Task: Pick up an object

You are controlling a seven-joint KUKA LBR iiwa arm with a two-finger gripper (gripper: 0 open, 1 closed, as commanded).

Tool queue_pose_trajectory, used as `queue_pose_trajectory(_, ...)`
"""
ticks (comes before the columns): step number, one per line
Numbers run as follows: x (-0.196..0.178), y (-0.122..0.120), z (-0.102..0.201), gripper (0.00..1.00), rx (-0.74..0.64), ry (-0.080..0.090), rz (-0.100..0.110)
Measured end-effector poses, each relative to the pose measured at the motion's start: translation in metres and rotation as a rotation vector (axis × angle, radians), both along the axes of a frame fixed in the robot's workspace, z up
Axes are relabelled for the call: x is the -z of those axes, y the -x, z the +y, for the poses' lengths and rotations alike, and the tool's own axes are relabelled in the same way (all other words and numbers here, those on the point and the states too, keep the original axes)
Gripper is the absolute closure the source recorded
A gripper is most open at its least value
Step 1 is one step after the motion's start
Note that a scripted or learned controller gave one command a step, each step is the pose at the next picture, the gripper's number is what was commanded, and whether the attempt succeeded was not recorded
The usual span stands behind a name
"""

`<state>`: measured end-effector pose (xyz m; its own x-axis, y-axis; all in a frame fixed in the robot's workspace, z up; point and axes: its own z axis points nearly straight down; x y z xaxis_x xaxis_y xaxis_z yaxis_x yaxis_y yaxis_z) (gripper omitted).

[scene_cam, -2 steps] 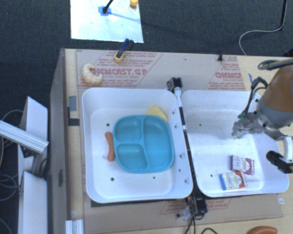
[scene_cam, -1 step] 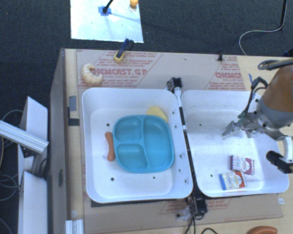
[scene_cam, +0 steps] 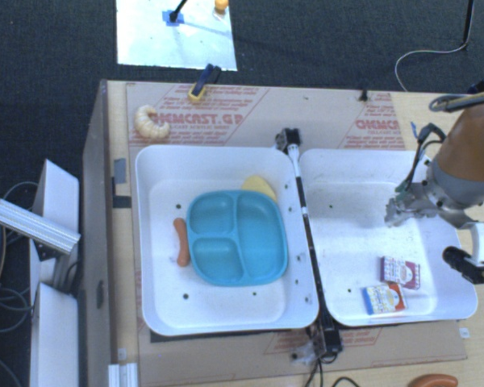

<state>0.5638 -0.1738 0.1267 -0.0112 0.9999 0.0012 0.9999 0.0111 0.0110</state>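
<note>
While our gripper (scene_cam: 397, 210), its grasp state impossible to tell, hovers at frame right, we risk missing the two cartons (scene_cam: 400, 271) below.

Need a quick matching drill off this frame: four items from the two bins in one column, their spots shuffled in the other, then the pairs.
Things:
1. blue divided tray
2. orange sausage-shaped toy
3. yellow piece
4. two small cartons

Places:
A. right bin, near its front right corner
B. middle of the left bin
C. left bin, just left of the tray
D. left bin, at the tray's back edge, partly hidden behind it

Pairs: 1-B, 2-C, 3-D, 4-A

The gripper hangs over the right bin, behind the cartons.
</note>
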Motion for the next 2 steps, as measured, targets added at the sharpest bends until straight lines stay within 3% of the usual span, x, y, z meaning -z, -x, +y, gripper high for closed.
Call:
queue_pose_trajectory(1,0.000,0.000,0.000,0.00,0.000,0.000,0.000)
queue_pose_trajectory(2,-0.011,-0.001,0.000,1.00,-0.002,-0.001,-0.003)
